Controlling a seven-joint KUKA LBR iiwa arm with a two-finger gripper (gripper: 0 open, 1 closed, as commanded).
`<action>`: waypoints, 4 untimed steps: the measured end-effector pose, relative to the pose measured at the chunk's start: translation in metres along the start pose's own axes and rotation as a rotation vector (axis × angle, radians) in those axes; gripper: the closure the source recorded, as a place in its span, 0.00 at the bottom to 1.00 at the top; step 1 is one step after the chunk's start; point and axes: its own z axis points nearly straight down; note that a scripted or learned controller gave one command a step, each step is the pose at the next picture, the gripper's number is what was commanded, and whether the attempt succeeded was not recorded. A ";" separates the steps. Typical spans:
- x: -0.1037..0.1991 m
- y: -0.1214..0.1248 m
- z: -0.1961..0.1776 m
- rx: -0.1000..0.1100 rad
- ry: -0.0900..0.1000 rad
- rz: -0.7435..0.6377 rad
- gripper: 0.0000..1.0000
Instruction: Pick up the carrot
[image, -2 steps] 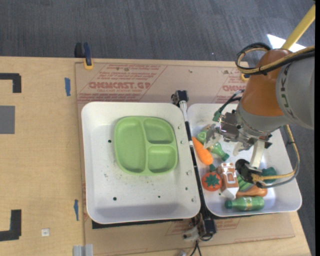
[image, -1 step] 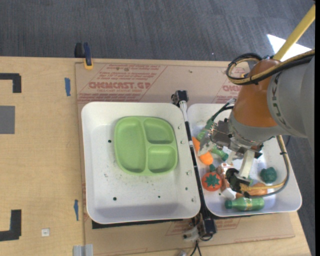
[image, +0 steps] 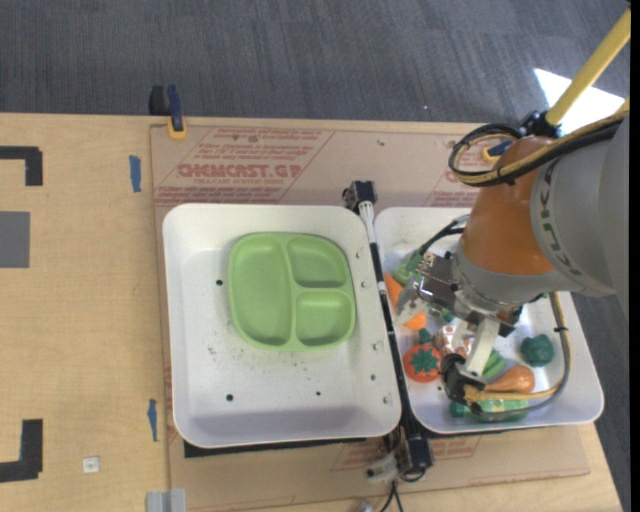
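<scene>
Carrot lying just beside the gripper in the right bin

The carrot (image: 513, 379) is lying near the front of the right bin (image: 585, 400), its orange body sitting just right of the gripper (image: 468, 368). The gripper is reaching down among the toy food, beside a red tomato (image: 423, 362); whether its fingers are spread or pressed together cannot be told

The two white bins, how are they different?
The left bin holds just a green divided plate; the right bin is crowded with toy food, including the carrot. The arm's hand reaches into the right bin, not the left bin. Both are shallow and white.
</scene>
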 end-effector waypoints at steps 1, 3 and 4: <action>0.000 0.000 0.000 0.000 0.000 0.001 0.00; 0.000 0.000 0.000 0.000 0.000 0.001 0.00; 0.000 0.000 0.000 0.000 0.000 0.001 0.00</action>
